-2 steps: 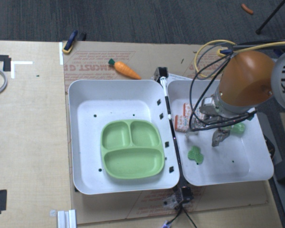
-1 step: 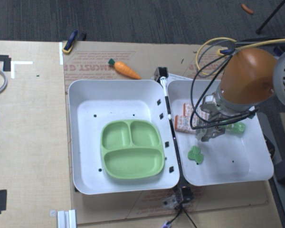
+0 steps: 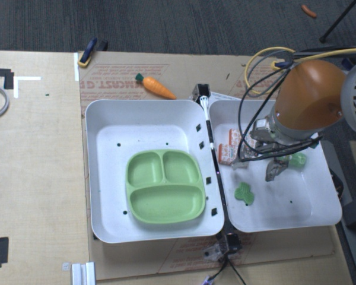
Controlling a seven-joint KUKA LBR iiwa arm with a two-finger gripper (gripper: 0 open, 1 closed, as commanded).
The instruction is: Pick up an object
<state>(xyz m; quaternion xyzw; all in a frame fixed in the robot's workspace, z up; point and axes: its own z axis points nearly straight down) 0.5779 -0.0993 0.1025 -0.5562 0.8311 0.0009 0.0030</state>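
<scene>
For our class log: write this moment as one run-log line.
arm over right bin | pincer above bin floor | green piece loose | nothing seen held

Grey arm (image 3: pixel 311 94) reaching from right, wrist bent down, jaws low

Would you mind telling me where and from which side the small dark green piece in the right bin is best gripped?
Grip the green piece across its narrower middle, coming straight down from above. It seems to lie flat on the right bin floor, with bare floor around it, so a side approach looks harder.
</scene>
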